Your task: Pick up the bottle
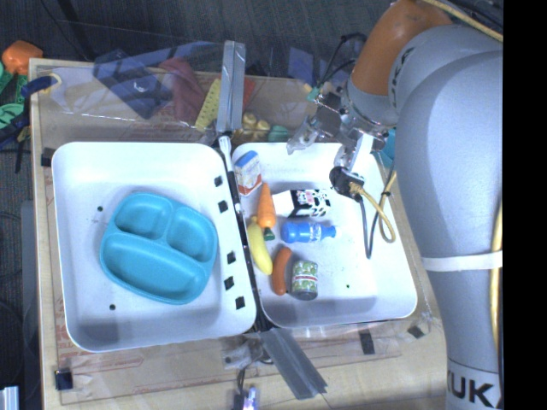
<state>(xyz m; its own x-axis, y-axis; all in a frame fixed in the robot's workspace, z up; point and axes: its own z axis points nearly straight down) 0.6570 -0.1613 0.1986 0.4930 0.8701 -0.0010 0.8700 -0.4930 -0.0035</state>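
Bottle: blue, white-capped, lying sideways in right bin.

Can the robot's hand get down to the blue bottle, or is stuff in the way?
Probably yes. The blue bottle lies on its side with nothing on top, and the hand hangs just above it. The cow toy crowds one side.

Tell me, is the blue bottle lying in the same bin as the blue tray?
No, the blue bottle lies in the right bin; the blue tray is in the left.

Reaches in from the right as a bulky grey arm, orange band uppermost, wrist bent down and leftward, hand hanging low at its end.
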